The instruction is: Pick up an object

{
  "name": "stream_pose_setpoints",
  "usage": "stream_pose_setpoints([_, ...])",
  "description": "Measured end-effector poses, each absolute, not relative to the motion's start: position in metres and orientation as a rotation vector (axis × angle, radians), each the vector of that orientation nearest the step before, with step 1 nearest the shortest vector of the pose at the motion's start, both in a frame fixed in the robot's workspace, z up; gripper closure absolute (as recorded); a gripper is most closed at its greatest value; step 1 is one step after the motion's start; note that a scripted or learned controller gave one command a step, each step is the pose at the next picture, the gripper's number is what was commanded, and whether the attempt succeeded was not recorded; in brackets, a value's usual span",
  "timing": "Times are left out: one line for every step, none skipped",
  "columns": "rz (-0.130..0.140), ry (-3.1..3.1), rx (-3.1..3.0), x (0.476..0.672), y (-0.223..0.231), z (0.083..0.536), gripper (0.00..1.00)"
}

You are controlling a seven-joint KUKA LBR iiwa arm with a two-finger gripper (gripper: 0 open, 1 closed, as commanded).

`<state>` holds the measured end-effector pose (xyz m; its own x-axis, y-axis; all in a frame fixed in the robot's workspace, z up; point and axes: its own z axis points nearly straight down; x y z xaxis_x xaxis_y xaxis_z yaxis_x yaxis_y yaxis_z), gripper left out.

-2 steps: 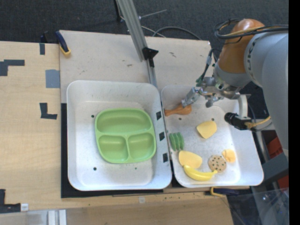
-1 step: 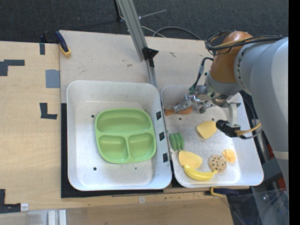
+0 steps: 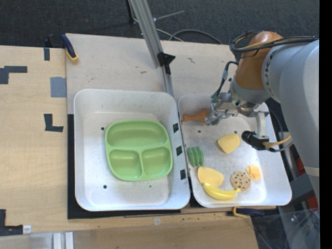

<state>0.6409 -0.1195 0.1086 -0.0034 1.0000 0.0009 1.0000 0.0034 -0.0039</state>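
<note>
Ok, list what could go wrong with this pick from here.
1. The gripper sits by the brown piece, which lies tight against the right bin's back corner, so it may hit the wall or push the piece away.
2. The other items, the yellow wedge, cookie and banana, lie close together nearer the front, so a try there may knock a neighbour.

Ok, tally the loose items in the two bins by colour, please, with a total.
Green: 2, the plate in the left bin, and a small ridged piece in the right bin.
Yellow: 3, a wedge, a rounded piece, a banana.
Orange or brown: 3, a cookie, a small chunk, a brown piece by the gripper.
Total: 8
</note>
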Motion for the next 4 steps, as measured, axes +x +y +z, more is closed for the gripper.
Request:
stream_pose_setpoints([-0.004, -2.226, -2.221, 0.635, -0.112, 0.163, 1.00])
stream_pose_setpoints([-0.005, -2.227, -2.221, 0.638, -0.102, 0.222, 1.00])
stream_pose_setpoints([-0.004, -2.226, -2.222, 0.639, -0.102, 0.266, 1.00])
stream_pose_setpoints([0.002, -2.225, -2.215, 0.634, -0.057, 0.251, 1.00])
